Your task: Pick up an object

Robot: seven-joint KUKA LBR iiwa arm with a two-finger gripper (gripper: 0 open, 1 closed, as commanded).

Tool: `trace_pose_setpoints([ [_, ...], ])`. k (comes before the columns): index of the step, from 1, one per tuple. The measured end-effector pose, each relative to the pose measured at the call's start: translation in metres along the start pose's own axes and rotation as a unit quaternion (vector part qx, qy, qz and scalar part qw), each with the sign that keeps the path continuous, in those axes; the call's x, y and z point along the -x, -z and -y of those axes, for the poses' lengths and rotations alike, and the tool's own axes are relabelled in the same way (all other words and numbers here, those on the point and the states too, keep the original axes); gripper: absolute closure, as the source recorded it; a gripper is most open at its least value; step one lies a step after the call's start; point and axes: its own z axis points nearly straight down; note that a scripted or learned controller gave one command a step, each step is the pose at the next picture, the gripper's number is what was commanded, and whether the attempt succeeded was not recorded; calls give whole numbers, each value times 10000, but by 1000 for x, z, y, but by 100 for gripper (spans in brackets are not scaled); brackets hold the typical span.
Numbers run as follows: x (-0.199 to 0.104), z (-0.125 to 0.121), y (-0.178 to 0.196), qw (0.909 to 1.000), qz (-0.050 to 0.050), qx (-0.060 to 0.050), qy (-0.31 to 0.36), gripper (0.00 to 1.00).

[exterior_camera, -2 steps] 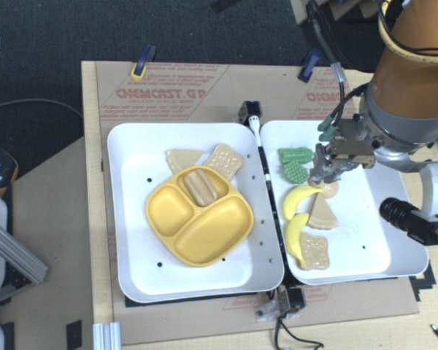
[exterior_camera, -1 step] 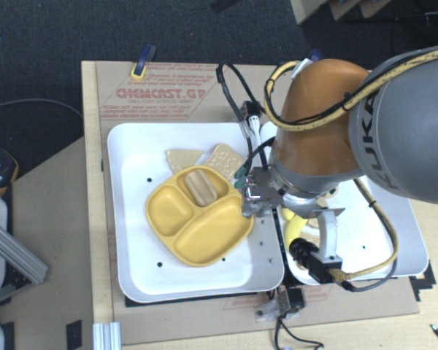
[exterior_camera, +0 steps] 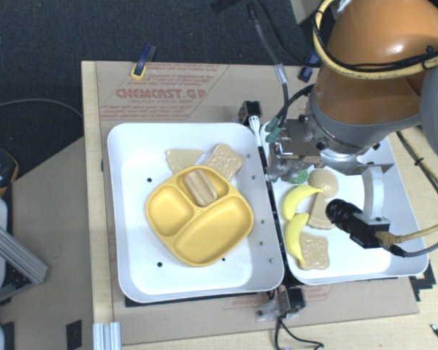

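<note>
Here, the tool (exterior_camera: 296,157), whose opening cannot be told, sits low in the right bin (exterior_camera: 405,195). Bananas (exterior_camera: 297,199) and toast slice (exterior_camera: 314,252) lie just below it. Crowding risks a glancing, failed grasp.

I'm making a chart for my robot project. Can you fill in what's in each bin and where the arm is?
left bin: yellow divided plate, a tan food piece in one compartment, two crackers behind the plate
right bin: two bananas, toast slice, round tan piece
arm: over the right bin
gripper: near the divider; fingers hidden
</note>
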Motion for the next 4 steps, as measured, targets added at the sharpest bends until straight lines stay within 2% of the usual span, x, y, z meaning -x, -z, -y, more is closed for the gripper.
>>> trace_pose_setpoints([
  [1,-74,4,-78,9999,12,-107,26,100],
  [2,-76,-93,-133,10000,18,-49,-14,100],
  [3,2,-81,-126,10000,23,-85,-43,100],
  [4,-46,-33,-82,10000,3,-67,17,100],
])
